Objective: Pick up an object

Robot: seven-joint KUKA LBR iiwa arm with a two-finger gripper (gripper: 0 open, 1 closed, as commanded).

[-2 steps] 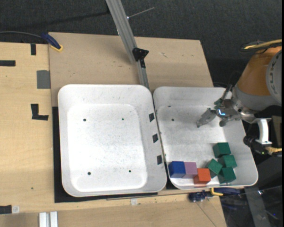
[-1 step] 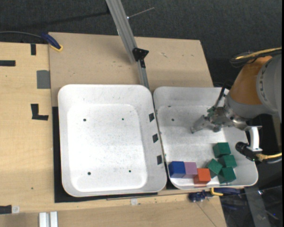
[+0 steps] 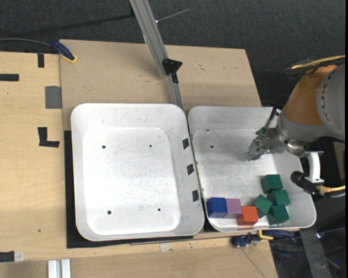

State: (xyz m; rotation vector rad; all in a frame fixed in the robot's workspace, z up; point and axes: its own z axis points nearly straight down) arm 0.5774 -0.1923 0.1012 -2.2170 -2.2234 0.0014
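Note:
In the right bin [image 3: 220, 126] several small blocks lie along the near edge: a blue block [image 3: 217, 207], a purple block [image 3: 234, 206], an orange block [image 3: 249, 215] and several green blocks [image 3: 274, 197]. My gripper [image 3: 257, 150] hangs low over the bare middle-right floor of that bin, up and left of the green blocks and apart from all of them. No block sits between its fingers.
The left bin [image 3: 127, 112] sits beside the right one. A slanted metal pole [image 3: 152, 30] crosses the bench behind the bins. The orange-banded arm [image 3: 304, 106] enters from the right, with a cable [image 3: 313, 184] near the right bin's edge.

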